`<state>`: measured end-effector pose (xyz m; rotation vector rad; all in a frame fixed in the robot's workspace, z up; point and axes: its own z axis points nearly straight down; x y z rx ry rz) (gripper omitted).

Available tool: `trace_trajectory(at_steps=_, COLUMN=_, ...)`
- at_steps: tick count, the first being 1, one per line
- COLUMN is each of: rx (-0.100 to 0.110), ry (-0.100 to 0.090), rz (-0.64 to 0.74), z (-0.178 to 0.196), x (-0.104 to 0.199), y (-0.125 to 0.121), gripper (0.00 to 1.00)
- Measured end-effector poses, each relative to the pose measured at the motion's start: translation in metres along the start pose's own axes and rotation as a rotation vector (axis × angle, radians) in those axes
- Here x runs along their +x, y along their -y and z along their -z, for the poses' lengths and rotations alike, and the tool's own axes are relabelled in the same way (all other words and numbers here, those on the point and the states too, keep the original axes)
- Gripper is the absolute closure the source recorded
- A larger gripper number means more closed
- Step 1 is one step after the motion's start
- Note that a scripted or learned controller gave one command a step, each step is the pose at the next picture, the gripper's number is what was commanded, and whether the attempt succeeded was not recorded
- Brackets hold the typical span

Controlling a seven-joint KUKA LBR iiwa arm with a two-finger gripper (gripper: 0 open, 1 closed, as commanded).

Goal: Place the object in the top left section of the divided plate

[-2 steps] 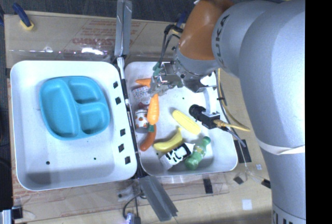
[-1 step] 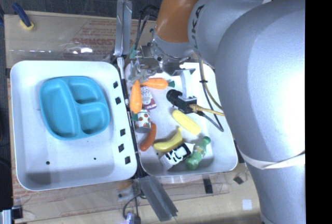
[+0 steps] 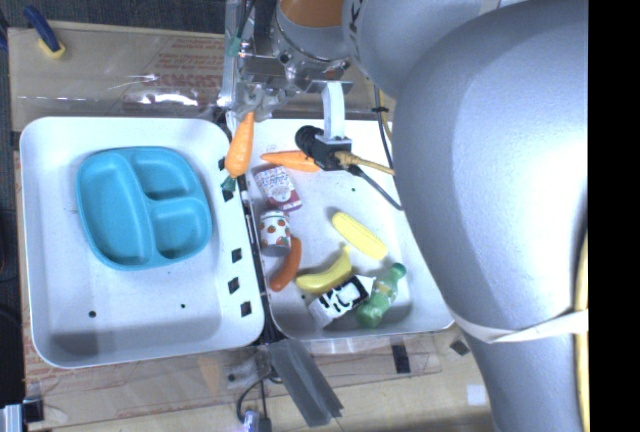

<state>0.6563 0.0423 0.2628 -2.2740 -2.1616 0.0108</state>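
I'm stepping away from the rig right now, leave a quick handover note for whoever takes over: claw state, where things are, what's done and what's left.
Claw: at the top edge between the two bins, with a carrot hanging from it, gripped at its top end.
Divided plate: blue, in the left bin, nothing in any section.
Right bin: second carrot, banana, corn cob, sausage, green bottle, small packets.
Done: carrot picked and lifted over the divider.
Left: carry it over the plate, release it in the top left section, check it landed there.
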Motion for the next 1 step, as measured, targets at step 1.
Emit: trace_trajectory(at_steps=1, rx=0.000, ry=0.000, rz=0.001, z=-0.0001, x=0.0006, y=0.0001, gripper=0.00)
